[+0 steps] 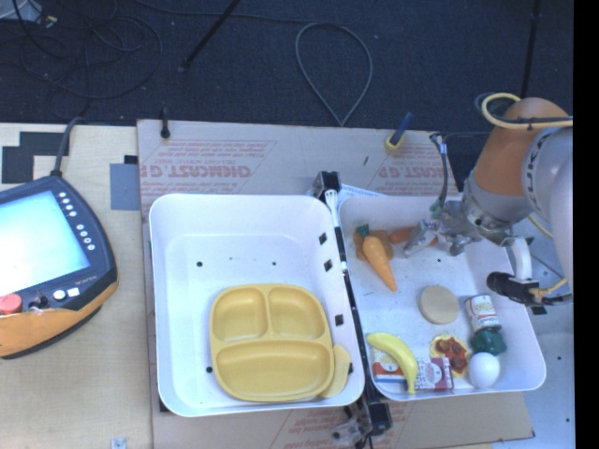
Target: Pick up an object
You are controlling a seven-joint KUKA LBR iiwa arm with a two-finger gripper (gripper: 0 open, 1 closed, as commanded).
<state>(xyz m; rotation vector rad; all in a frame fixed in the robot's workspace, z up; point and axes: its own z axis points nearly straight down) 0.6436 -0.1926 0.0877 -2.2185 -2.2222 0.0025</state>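
Two bins (168, 251) on desk; right one held carrot (377, 258), round beige disc (438, 304), banana (395, 355), small can (483, 311), white egg (484, 369). End effector (440, 235) hung over right bin's upper part. Carrot lay just to its left, slightly nearer camera, long axis diagonal, tip toward bin middle. Finger spread: could not tell. Nothing seen held. Carrot judged nearest target.

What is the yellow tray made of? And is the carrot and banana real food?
The yellow tray looks like moulded plastic: one even colour, smooth, with rounded compartment walls. The carrot and banana look like toy plastic food, judging by their flat, even colour and soft shine, though this view can't settle it.
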